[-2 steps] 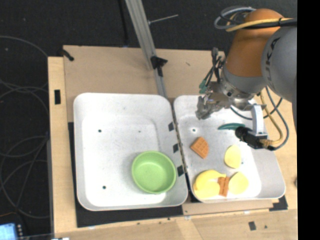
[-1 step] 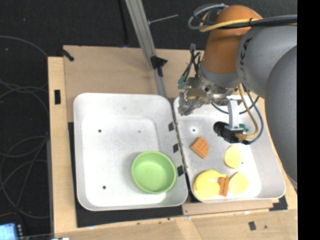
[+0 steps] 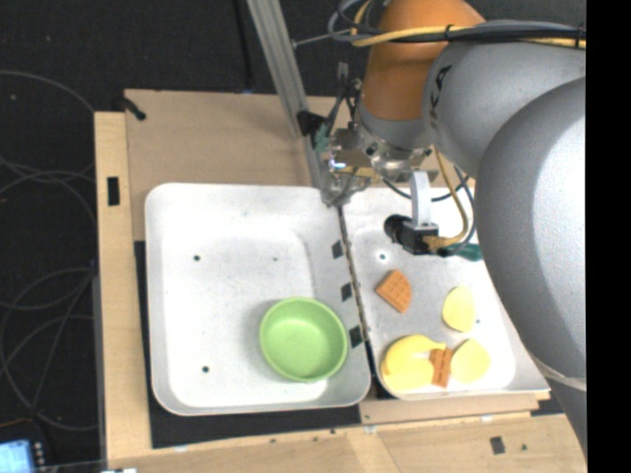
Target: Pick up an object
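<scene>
1. Approach step: my gripper [image 3: 338,187] hangs over the right bin's [image 3: 426,276] far corner (released or clenched, I cannot tell).
2. Next, likely descend onto the orange waffle piece [image 3: 394,291], below-right of it.

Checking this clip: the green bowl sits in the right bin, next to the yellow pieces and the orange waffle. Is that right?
Not quite. The camera view shows the green bowl in the left bin, near the wall it shares with the other bin. The yellow pieces and the orange waffle do lie in the right bin.
</scene>
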